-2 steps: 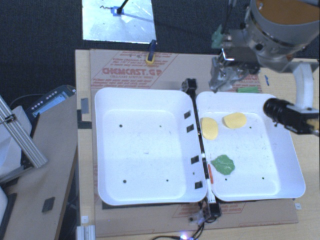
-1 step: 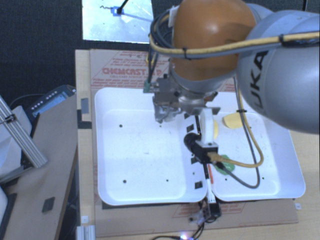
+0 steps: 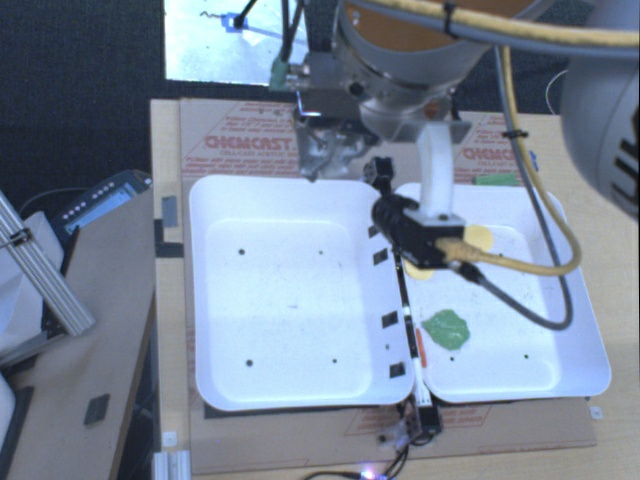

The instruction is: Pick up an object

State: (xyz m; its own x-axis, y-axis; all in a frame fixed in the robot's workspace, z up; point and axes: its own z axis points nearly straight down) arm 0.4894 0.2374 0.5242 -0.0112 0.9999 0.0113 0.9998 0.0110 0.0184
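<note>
Checking gripper (image 3: 320,156): can't tell whether it is open or closed, because the metal tip is blurred against the rim. I see nothing held in it.
Gripper spot: over the far edge of the left bin (image 3: 290,298), right of that edge's middle and roughly at rim level by my read.
Floor below: bare white where the tip points.
Pick target: the green lump (image 3: 446,328) is my choice.
Target spot: right bin (image 3: 560,358), near-left part, just beside the wall shared with the left bin and closer to the near edge than the far one. It lies well apart from the gripper.
Handling: my guess is soft, crumpled and very light. It should squash rather than slip and shouldn't break, but it lies low and flat on the floor, so a shallow close could skim over it.
Hold: come straight down over its middle, close across the narrower width and get right down to the bin floor.
Alternative: a yellow piece (image 3: 481,238) lies further back in the right bin, partly hidden by robot hardware. I'd skip it.
Arm pose: the wrist with its orange band (image 3: 420,36) hangs over the far edge of both bins, tool pointing down. The grey link (image 3: 600,118) comes in over the right bin's far-right corner.
Next move: I reckon it has to cross the shared wall toward the near edge before descending.
</note>
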